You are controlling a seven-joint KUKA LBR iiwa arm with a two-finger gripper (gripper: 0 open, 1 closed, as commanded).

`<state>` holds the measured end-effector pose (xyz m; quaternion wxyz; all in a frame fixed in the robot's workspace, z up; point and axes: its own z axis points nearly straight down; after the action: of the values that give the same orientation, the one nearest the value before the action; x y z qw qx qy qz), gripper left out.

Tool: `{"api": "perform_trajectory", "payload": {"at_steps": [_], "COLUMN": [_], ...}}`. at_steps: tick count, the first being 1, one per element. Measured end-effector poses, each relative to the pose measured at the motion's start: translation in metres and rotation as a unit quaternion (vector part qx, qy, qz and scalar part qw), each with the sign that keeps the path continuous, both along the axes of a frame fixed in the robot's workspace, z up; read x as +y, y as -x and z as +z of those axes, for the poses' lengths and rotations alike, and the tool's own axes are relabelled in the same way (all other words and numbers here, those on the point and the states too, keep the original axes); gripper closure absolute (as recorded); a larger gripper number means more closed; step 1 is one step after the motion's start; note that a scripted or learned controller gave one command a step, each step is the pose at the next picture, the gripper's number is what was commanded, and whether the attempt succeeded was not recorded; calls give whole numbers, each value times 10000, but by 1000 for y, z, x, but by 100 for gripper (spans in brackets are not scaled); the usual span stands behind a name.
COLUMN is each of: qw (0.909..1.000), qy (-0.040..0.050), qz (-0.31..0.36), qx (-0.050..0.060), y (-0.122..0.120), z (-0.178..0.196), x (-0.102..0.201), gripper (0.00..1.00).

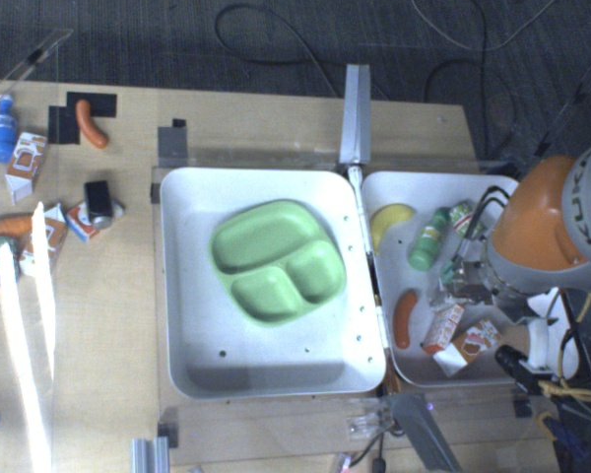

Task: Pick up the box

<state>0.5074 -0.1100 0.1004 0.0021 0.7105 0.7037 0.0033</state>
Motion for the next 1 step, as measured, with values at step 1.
{"api": "perform_trajectory", "payload": {"at_steps": [1], "qw": [9984], "qy": [19], "qz": [562], "qx": [13], "y": [18], "z": [168], "x": [-3], "gripper": [100]}}
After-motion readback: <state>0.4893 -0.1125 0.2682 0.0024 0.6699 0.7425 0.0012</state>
